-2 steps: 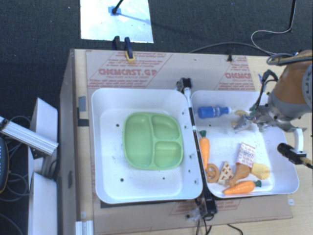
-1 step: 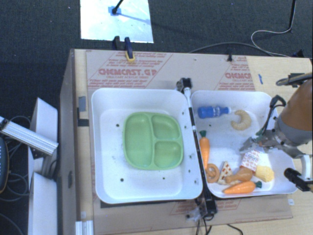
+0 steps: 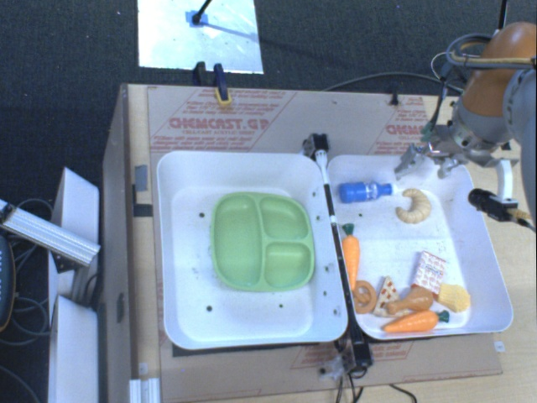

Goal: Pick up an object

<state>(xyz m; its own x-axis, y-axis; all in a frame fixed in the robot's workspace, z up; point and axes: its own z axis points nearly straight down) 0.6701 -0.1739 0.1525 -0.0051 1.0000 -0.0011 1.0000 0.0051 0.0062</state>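
White plastic bins sit side by side on your bench (image 3: 252, 112), a brown board printed in red. The left bin (image 3: 180, 250) holds a green tray (image 3: 262, 242), flat in the middle. The right bin (image 3: 482, 259) holds everything you might pick: a blue bottle (image 3: 362, 192) on its side near the far edge, a croissant (image 3: 414, 206) just beside it, a carrot (image 3: 351, 259) along the divider, and a huddle at the near end, pretzel (image 3: 365, 295), wedge (image 3: 387, 294), drumstick (image 3: 411, 298), a second carrot (image 3: 413, 321), a wafer (image 3: 430, 269) and a yellow piece (image 3: 454, 296). That huddle touches and overlaps, so it looks the harder target.

Your gripper (image 3: 426, 159) hangs over the right bin's far corner, above the bottle and croissant, with nothing between its fingers; they seem spread, one tip toward the bottle cap. I judge those two loose items the likeliest choice.

Dark carpet surrounds the bench, with a shiny sheet (image 3: 200, 23) lying beyond it.
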